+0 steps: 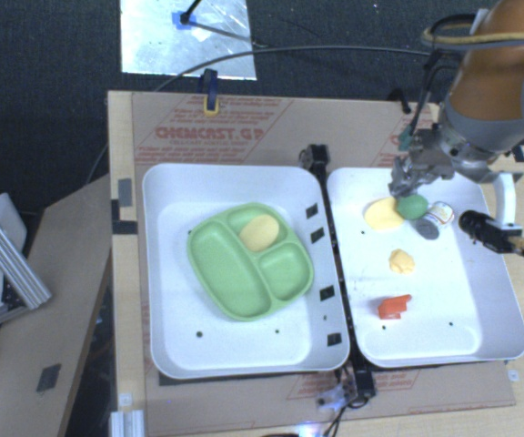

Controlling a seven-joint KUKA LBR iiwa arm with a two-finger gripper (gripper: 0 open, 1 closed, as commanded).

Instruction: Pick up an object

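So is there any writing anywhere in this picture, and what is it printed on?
"CHEMCAST GP": large red letters, seen upside down and partly washed out, on the brown protective sheet under the two white bins.
Fainter repeats of that red print run along the sheet's far right and near edges; too blurred to read.
The small white item beside the green ball may carry a mark; too small to tell.

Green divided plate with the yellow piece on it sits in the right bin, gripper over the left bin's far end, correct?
Bins are swapped. The camera view shows the green divided plate with the yellow piece in the left bin, and the gripper over the right bin's far end.
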